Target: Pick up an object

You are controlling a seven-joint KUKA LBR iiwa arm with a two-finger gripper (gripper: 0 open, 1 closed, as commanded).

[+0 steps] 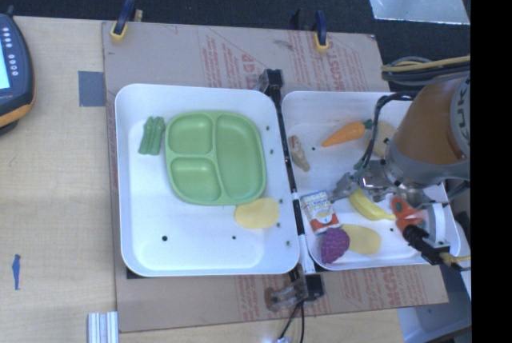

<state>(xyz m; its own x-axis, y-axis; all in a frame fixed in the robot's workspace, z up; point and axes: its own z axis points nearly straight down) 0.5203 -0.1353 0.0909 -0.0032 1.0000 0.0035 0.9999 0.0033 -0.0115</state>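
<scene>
Starting at the near edge of the bench, a cable and a small black clamp (298, 291) sit at the seam where the two white bins meet. In the right bin (320, 105), nearest the front, a purple toy (334, 245) that looks like a bunch of grapes lies beside a pale yellow oval piece (364, 239). Just behind them rests a small orange-and-white packet (318, 209), and to its right a yellow banana (368, 207) lies at a slant, with an orange-red piece (406, 213) beyond it by the right wall.

Over the banana hangs the gripper (360, 183), metallic and pointing left from the grey arm (428, 137) with its wide orange band. Nothing can be seen between its tips, and whether it is spread or closed cannot be told at this angle.

Farther back in the same bin, a tan, knobbly piece (299, 153) lies near the left wall and an orange carrot (346, 133) lies slantwise toward the rear.

The left bin (160, 249) has a yellow chip-shaped piece (257, 213) near its right front, touching the green three-compartment plate (216, 157) behind it. Green beans (151, 135) lie just left of the plate.

At the far edge, two blue-and-yellow clamps (122, 20) grip the cardboard sheet (208, 53), and a handheld control pendant (12, 69) lies at the far left.
</scene>
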